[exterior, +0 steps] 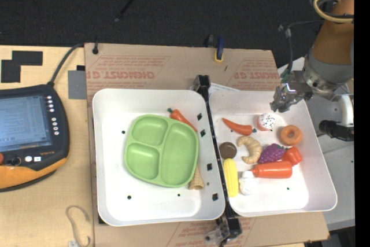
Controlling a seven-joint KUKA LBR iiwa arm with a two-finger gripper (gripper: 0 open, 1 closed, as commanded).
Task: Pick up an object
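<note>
Toys: no single target here, it's a pile of play food in the right bin [324,194], all of it below and left of the pincer
Dotted ball [266,121]: white with dark specks, closest thing to the pincer, just down-left of it, not touching
Donut [290,135]: orange ring, pretty much straight below the pincer, a bit further off than the ball
Chili [237,125]: red, lying left of the ball
Grapes [272,153]: purple bunch under the donut, touching a curled tan pastry [251,149]
Bottle [274,170]: red-orange, lying flat, well below the pincer
Corn [230,177]: yellow cob by the divider, far down-left, with a brown disc [228,150] just above it
Pincer [281,102]: hanging over the top right corner of the right bin, nothing between the fingers, but honestly can't tell if they're apart or together
Arm [330,43]: grey and orange, coming in from the upper right of the pincer
Left bin [110,182]: way off to the pincer's left, holds a green divided plate [162,150], a carrot [181,117] at its top edge and a cone [197,180] at its bottom right
Tablet [29,130]: furthest left, off the bins entirely
</note>
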